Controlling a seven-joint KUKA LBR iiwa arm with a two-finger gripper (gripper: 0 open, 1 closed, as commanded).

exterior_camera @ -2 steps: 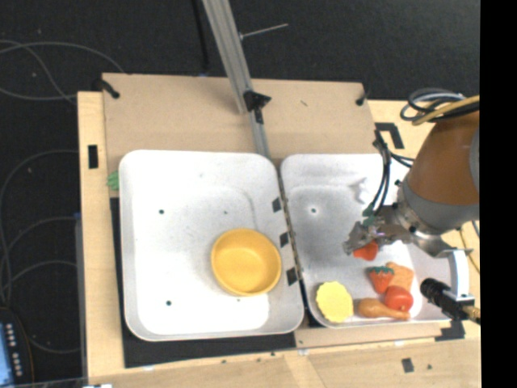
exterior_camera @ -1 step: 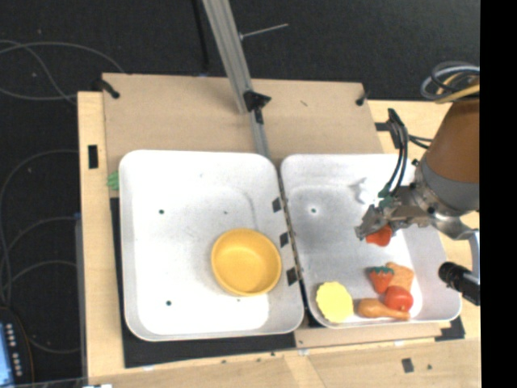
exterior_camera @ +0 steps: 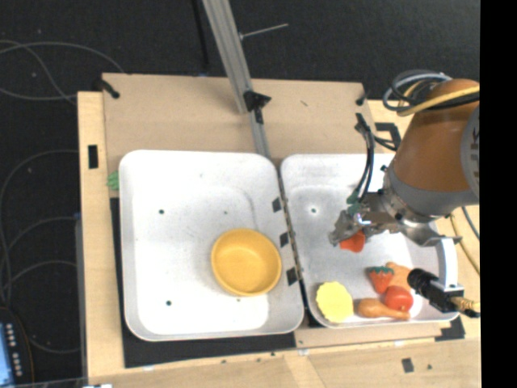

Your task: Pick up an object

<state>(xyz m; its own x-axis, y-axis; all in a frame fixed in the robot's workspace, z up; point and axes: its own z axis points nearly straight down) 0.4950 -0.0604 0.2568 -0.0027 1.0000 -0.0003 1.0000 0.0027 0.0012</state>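
While gripper [exterior_camera: 349, 234] sits low in right bin [exterior_camera: 323, 176], jaws seemingly pinching small red object [exterior_camera: 353, 245], we judge grasp step underway; next: lift straight, check hold.

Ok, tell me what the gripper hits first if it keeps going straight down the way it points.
Probably the small red object right at the gripper tip, then the right bin floor; depth is hard to judge from above.
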